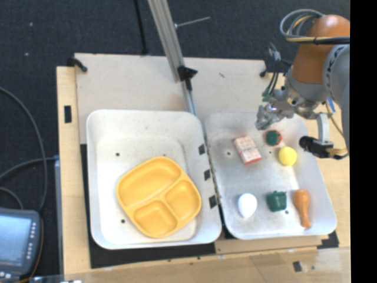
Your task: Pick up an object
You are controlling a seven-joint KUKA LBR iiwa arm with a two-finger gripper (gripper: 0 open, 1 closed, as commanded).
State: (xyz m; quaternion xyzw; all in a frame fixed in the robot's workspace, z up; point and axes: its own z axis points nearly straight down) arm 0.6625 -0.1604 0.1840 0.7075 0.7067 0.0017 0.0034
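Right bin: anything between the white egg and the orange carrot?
Yes. In the camera view, a dark green pepper-like toy sits between the white egg and the orange carrot, apart from both.

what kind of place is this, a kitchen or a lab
Most likely a robot lab test bench, not a kitchen: a grey arm with an orange band reaches over two shallow white bins, toy food like a small yellow lemon lies in one, and an aluminium mounting rail stands behind.

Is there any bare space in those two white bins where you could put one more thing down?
Yes. The left bin is bare above the yellow tray. The right bin is open along its left side, left of the pink box. Its right side is crowded: lemon, green pepper, drumstick.
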